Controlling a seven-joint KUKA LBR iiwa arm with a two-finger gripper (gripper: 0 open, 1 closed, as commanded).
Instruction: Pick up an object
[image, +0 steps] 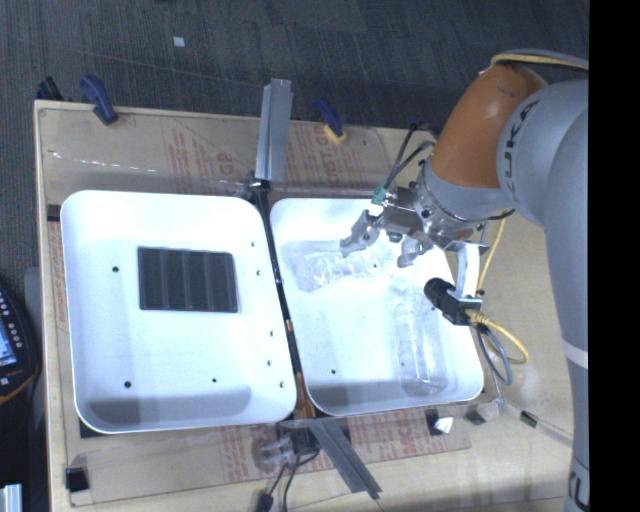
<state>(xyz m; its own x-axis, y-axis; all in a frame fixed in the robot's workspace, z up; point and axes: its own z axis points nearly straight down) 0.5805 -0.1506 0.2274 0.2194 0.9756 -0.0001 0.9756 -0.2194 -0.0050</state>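
Note:
My gripper (384, 246) hangs over the far part of the right bin (345, 385), fingers (358, 237) spread open with nothing between them. A crumpled clear plastic piece (320, 266) lies just to the left of the gripper, on the bin floor. A clear plastic bottle (420, 346) lies lengthwise near the bin's right wall, nearer the front than the gripper. In the left bin (100, 390) a dark grey ridged rectangular block (188, 279) lies flat.
A metal bar (273, 130) stands at the back between the bins, with blue clamps (100, 100) on the bench's far edge. A black connector with a yellow cable (452, 301) hangs off the arm over the right bin's right side.

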